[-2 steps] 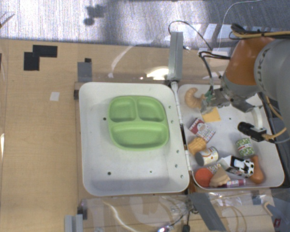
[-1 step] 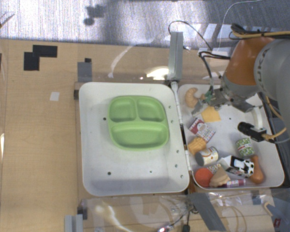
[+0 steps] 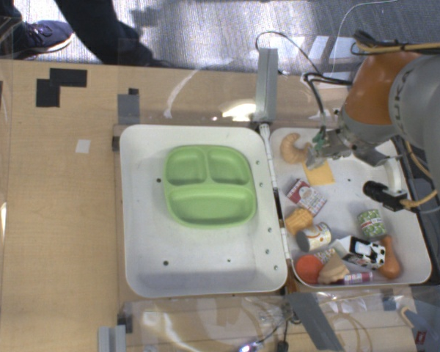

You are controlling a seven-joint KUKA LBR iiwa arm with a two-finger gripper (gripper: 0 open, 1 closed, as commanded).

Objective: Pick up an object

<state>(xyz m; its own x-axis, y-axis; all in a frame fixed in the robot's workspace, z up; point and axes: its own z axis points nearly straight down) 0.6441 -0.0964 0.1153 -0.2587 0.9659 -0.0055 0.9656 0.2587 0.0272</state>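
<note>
Gripper [image 3: 324, 149] low in right bin [image 3: 418, 266], between croissant [image 3: 295, 147] and cheese slice [image 3: 320, 174]; can't tell its state. Nothing visibly held. Suggest centring over croissant, descending straight, avoiding bin wall.

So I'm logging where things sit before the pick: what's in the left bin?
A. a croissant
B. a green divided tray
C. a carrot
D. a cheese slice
B: the green tray lies in the left bin, while the croissant, cheese slice and carrot all sit in the right bin.
</note>
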